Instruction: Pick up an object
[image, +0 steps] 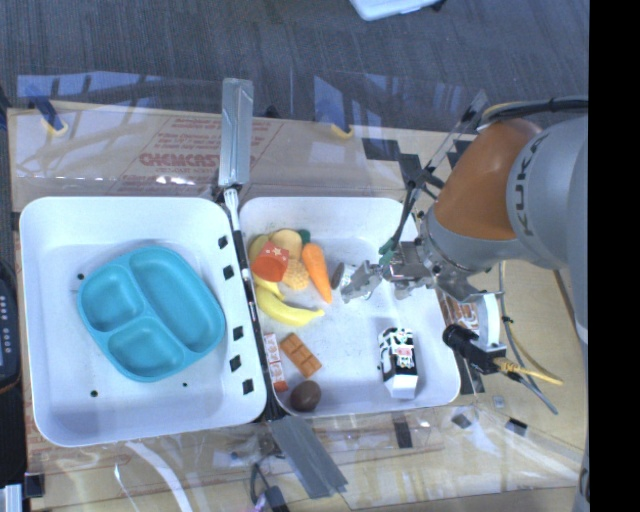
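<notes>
The right bin (350, 215) holds a cluster of toy food at its left side: an orange carrot (317, 272), a yellow banana (287, 308), a red tomato-like piece (270, 264) and pale pieces behind it. A brown cracker (299, 355) and a dark round piece (305, 396) lie near the front left corner. A black-and-white milk carton (399, 361) stands at the front right. My gripper (350, 280) hangs in the middle of the right bin, just right of the carrot, its fingers apart with nothing between them.
The left bin (60, 230) holds a blue sectioned plate (150, 312). A metal divider (236, 130) runs between the bins at the back. The arm (500, 195) covers the right bin's right edge. Bare floor lies between the gripper and the carton.
</notes>
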